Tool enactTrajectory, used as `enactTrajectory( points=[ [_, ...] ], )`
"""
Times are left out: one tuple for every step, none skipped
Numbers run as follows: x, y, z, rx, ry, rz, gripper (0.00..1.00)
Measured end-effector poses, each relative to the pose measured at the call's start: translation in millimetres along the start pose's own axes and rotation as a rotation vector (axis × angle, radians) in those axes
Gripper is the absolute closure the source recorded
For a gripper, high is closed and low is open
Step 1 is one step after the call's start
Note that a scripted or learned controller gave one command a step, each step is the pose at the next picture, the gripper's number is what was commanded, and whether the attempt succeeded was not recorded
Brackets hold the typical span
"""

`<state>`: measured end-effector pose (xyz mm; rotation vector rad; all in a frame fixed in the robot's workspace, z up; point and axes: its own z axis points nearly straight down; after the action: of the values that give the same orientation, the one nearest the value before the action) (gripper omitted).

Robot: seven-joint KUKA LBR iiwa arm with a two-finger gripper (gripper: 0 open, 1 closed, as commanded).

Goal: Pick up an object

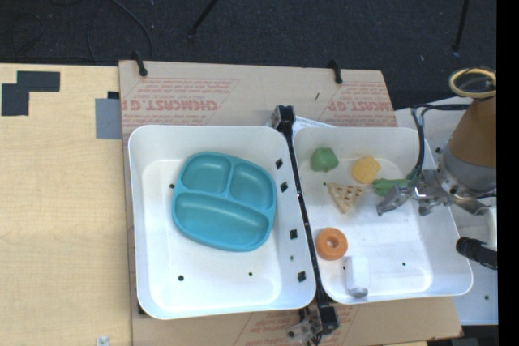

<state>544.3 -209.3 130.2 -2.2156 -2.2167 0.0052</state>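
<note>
Reaching in from the right, the jaws (395, 197) are hanging over the right bin (422, 275) beside a dark green piece (386, 185), spread or pressed together I cannot tell, with the waffle wedge (346, 195) lying just leftward.

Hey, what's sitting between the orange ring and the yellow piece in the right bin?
In the camera view, the tan waffle-like wedge lies between the orange ring and the yellow piece, slightly left of the line between them.

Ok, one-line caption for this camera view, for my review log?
End effector low in the right bin beside a waffle piece, with a teal divided plate in the left bin.
</note>
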Motion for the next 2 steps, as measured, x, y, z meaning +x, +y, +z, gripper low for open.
enactTrajectory(
  points=[
    [1, 0, 45, -0.004, -0.002, 0.001, 0.0],
    [0, 0, 32, -0.004, -0.001, 0.001, 1.0]
  ],
)
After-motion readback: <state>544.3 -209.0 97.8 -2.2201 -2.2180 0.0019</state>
